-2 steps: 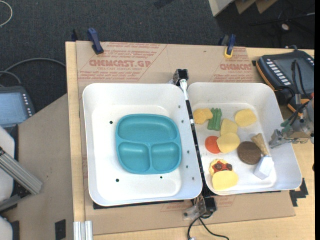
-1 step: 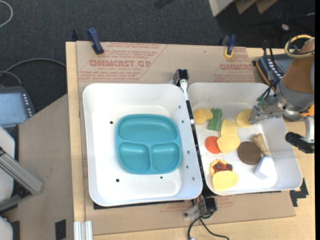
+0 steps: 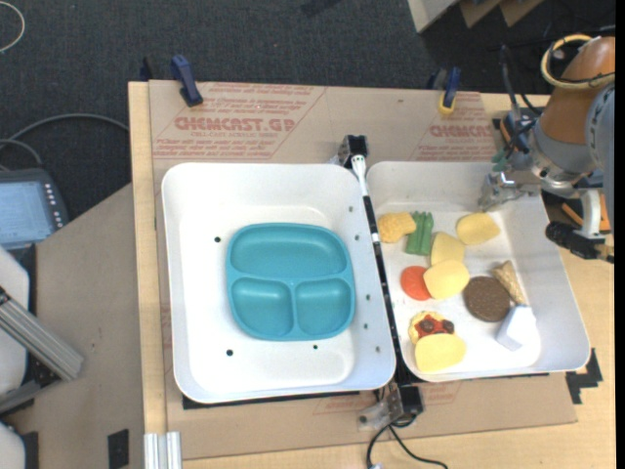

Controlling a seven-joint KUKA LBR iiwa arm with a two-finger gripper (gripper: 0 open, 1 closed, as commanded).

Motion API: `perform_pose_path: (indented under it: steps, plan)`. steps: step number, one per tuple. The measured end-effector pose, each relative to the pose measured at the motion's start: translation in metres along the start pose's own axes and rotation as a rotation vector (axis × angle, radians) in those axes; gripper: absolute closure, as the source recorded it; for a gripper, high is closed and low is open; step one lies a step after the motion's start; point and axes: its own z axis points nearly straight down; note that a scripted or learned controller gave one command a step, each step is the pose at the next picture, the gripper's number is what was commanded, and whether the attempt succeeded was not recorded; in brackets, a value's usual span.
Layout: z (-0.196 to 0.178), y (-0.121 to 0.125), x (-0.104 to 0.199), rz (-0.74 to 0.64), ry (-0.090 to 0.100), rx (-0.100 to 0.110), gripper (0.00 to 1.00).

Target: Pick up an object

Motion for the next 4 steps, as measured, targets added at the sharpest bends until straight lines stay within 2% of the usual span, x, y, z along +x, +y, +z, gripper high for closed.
perform_pose_path:
  steps: [1,2,3,4]
  plan:
    - [0.0,-0.003,0.003,0.003,0.013,0.011,0.0]
    - [-0.032,-0.059,0.0,0.005,0.005,0.011,0.0]
    - [-0.099,-0.028,-0.001,0.002,0.0,0.0,0.0]
    - [-0.107,-0.029,-0.001,0.002,-0.001,0.002,1.0]
